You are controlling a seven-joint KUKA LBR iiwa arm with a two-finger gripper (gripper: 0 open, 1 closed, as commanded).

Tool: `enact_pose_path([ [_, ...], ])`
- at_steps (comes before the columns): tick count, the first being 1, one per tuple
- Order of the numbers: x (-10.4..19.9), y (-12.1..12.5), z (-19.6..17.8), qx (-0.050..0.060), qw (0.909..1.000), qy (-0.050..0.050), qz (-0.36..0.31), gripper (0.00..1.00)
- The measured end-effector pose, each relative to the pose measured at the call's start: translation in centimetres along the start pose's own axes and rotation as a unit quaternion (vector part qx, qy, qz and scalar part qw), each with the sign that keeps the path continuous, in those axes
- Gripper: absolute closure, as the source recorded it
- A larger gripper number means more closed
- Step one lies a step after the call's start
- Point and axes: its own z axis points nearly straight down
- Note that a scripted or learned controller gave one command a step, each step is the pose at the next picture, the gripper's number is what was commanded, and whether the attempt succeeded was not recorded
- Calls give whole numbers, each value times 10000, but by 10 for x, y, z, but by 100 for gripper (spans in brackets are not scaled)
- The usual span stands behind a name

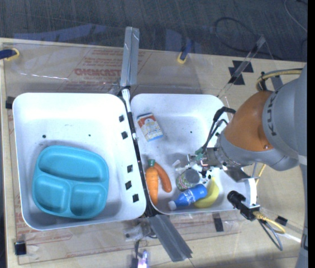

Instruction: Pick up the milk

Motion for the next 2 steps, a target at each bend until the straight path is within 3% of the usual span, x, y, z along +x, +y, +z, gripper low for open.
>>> enact_pose_path([
  [1, -1, -4, 0, -22, 9998, -1, -202, 0],
  [2, 50, 45, -27, 159, 9984, 74, -541, 0],
])
